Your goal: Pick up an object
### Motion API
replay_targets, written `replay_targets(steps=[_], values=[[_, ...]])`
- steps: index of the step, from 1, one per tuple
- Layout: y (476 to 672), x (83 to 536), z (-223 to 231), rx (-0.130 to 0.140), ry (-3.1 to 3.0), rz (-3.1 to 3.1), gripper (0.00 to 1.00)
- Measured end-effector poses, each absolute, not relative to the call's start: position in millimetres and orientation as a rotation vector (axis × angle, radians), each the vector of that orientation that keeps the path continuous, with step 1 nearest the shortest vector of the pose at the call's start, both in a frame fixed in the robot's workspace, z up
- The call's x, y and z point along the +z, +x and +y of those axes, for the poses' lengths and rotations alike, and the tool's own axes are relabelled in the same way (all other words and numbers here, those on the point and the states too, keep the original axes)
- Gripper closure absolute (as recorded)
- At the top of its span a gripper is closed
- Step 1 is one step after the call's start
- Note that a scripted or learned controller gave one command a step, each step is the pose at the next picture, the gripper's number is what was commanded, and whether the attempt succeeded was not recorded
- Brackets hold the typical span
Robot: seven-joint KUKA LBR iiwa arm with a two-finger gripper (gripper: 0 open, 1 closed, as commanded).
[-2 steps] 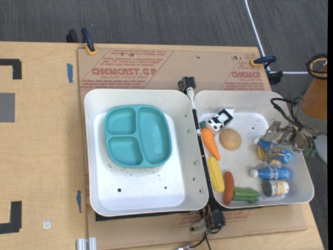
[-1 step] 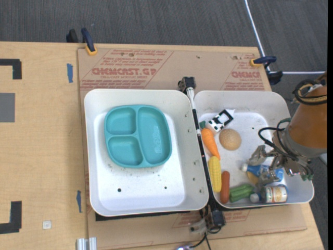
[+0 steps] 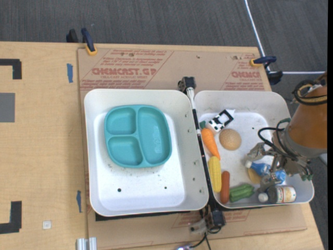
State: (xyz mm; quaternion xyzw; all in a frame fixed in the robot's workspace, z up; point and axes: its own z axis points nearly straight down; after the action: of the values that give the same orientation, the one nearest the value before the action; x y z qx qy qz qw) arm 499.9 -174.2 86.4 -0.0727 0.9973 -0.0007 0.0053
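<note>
My gripper (image 3: 265,165) is low in the right bin (image 3: 244,123), near its front right corner, with the orange band of the arm (image 3: 309,129) above it. It sits over a small blue object (image 3: 258,167) that is partly hidden by the metal parts. A white bottle (image 3: 284,194) lies just in front of it. To its left are a tan egg-shaped object (image 3: 229,139), a carrot (image 3: 209,142), a corn cob (image 3: 214,173), a red sausage (image 3: 225,186) and a green pickle (image 3: 241,192).
A black-and-white item (image 3: 221,120) lies at the back of the right bin. The left bin (image 3: 99,191) holds a teal divided plate (image 3: 138,136). Clamps (image 3: 89,43) hold the cardboard sheet at the back corners.
</note>
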Motion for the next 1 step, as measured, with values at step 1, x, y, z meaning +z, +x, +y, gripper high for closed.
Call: replay_targets(steps=[1], values=[[501.6, 86.6, -140.2, -0.003, -0.580, 3.081, 0.00]])
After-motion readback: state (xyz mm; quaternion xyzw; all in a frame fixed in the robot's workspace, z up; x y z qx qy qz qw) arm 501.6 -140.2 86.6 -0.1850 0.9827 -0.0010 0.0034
